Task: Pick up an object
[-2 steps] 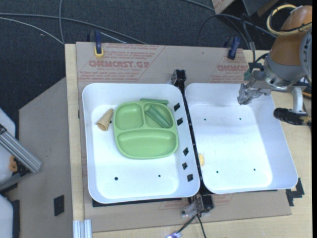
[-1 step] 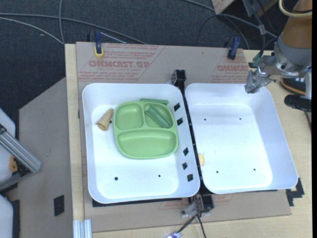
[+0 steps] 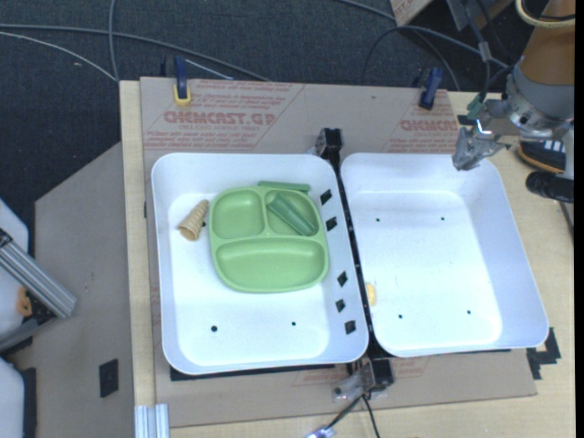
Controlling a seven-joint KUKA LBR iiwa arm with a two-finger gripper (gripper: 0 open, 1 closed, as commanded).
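Approach step judged: hand [image 3: 467, 153] is hovered at right bin's [image 3: 511, 245] 1 o'clock corner, grip state cannot be told. Reach toward green divided plate [image 3: 269, 245], 9 o'clock, is needed.

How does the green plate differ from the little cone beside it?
The green divided plate is broad, flat and bright green; the cone is small, tapered and tan. The plate lies mid-bin with a darker green piece in one compartment; the cone lies on the bin floor off the plate's upper-left edge. Both sit in the left white bin.
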